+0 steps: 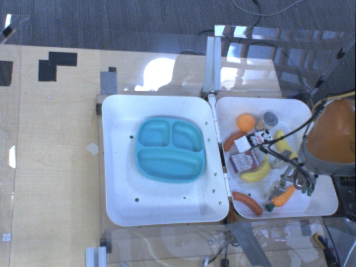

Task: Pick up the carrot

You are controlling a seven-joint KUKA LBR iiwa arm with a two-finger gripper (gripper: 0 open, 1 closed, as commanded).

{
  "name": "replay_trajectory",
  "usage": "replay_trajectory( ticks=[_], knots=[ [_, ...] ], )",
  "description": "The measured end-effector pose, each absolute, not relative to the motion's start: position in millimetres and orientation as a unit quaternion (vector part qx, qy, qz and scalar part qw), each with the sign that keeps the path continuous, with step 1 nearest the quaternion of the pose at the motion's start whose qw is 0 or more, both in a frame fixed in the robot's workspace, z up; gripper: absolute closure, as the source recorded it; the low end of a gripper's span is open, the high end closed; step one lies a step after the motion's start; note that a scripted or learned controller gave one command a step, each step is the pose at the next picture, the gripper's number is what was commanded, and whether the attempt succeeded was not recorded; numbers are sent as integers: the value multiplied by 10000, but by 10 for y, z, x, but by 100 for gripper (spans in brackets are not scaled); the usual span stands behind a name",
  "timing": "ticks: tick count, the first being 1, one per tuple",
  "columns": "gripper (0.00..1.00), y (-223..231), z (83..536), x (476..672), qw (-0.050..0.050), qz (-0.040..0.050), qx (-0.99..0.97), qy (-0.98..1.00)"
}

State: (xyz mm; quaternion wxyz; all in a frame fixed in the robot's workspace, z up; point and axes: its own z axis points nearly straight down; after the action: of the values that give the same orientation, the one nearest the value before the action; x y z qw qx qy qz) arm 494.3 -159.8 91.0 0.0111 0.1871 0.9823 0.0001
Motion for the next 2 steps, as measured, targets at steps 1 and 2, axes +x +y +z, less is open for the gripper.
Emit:
replay_trajectory(
  ticks=[1, 2],
  knots=[
    [0, -1899, 903, 5233, 82, -11, 487, 9988],
    [0, -2046, 932, 4977, 164, -39, -735, 9971]
  ],
)
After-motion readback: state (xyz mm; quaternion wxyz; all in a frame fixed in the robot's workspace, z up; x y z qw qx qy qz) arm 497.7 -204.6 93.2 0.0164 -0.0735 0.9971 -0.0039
